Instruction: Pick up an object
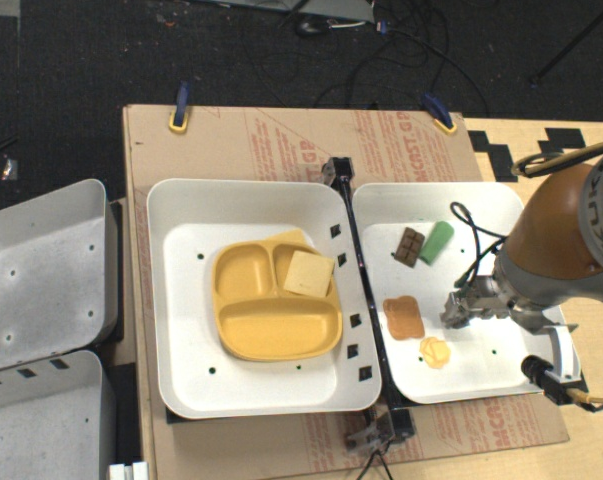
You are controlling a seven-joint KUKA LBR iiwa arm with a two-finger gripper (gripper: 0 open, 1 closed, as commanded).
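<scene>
Seen from above, a cardboard-covered worktop (281, 143) carries two shallow white bins side by side, and the right bin (501, 203) serves as the landmark. To its left, sharing a black divider, sits the left bin (171, 268), which holds a yellow compartment tray (271, 333) with a pale tan square block (308, 273) lying in the tray's upper right section. A grey arm with an orange band (556, 223) reaches over the right bin's right side, and its gripper (464, 308) hangs low over the bin floor, near the middle; whether the jaws are apart or together cannot be told. Four small objects lie in the right bin. An orange-brown rounded square piece (404, 318) rests by its left wall. A green cylinder (437, 241) lies tilted toward the far end, touching a dark brown chocolate-like bar (409, 246) on its left. A small yellow lumpy piece (434, 352) sits toward the near edge, just below the gripper.
</scene>
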